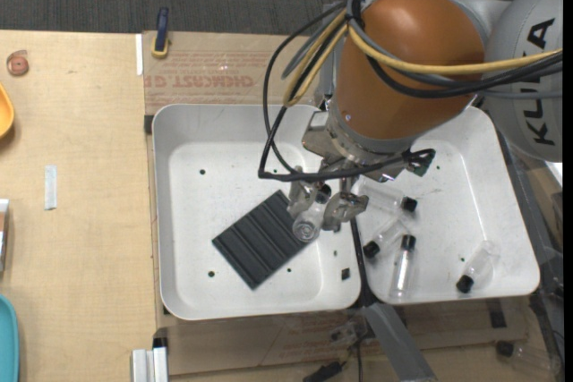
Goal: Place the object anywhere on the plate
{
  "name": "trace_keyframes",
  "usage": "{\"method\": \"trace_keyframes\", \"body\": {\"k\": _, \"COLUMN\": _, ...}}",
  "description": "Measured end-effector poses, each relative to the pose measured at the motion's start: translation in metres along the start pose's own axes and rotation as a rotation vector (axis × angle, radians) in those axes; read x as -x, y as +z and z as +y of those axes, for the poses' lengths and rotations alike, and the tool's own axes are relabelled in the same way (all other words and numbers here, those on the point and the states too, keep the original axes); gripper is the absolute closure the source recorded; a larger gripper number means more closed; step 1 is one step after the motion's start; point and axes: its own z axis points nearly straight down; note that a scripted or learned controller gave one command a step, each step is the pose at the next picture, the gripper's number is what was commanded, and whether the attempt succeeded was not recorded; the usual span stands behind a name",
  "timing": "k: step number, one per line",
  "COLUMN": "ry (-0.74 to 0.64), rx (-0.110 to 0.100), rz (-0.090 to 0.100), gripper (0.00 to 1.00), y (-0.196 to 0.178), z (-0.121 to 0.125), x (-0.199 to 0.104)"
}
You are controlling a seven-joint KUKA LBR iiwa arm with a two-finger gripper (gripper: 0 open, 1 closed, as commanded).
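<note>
A dark ribbed rectangular plate (255, 241) lies tilted on the floor of the left white bin (166, 192), toward its front right. My gripper (318, 212) hangs under the orange wrist, just over the plate's right corner. A small clear vial (306, 228) shows between its fingers, with its round end facing the camera. The vial sits at the plate's upper right edge; I cannot tell whether it touches the plate.
Several clear vials with black caps, such as one (403, 268) near the divider and another (474, 268) at the front right, lie in the right bin (510, 192). Black cables (273, 125) loop over the left bin's back. A blue clip (161, 24) sits on the bench behind.
</note>
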Motion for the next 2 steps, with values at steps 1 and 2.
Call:
{"method": "trace_keyframes", "body": {"k": 1, "ry": -0.123, "rx": -0.002, "rz": -0.002, "gripper": 1.0, "y": -0.005, "z": -0.048, "x": -0.031}}
{"method": "trace_keyframes", "body": {"k": 2, "ry": 0.049, "rx": -0.001, "rz": -0.001, "gripper": 1.0, "y": 0.004, "z": -0.025, "x": 0.011}}
